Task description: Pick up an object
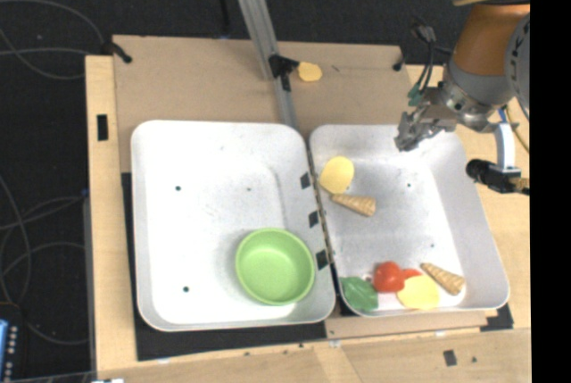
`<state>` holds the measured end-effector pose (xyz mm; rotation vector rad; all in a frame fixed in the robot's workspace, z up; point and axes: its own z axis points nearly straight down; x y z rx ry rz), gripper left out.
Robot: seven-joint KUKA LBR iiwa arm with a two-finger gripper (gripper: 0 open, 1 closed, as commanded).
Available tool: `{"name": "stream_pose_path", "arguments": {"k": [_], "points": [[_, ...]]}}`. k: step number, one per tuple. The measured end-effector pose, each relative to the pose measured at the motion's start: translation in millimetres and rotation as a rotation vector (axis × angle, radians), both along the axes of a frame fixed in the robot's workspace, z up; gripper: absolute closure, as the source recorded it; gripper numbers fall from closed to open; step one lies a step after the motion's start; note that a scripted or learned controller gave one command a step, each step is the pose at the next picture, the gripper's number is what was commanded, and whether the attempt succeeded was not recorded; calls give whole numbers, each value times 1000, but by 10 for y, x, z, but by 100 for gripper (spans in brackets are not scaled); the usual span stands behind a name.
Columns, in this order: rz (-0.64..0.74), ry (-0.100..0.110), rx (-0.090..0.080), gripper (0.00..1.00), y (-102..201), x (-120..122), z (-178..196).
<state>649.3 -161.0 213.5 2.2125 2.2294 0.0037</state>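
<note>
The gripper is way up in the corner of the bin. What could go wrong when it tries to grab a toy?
The gripper hangs over bare floor at the far edge of the right bin, so closing there would likely catch nothing. The red toy, yellow toy, green toy and cone crowd the near corner, so it might knock one aside or pinch two together.

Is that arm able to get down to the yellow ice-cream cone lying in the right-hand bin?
Probably yes. The gripper hangs over the right bin, near its far edge, and the ice-cream cone lies alone on open white floor by the divider, with nothing on top of it or between the two.
</note>
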Motion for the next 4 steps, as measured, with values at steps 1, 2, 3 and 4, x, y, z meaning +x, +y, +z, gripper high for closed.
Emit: {"name": "stream_pose_path", "arguments": {"k": [1, 2, 3, 4], "points": [[-1, 2, 0, 100, 541, 47, -37], [-1, 2, 0, 100, 1090, -39, -60], [-1, 3, 0, 100, 1577, -22, -75], [1, 1, 1, 100, 2169, -14, -52]]}}
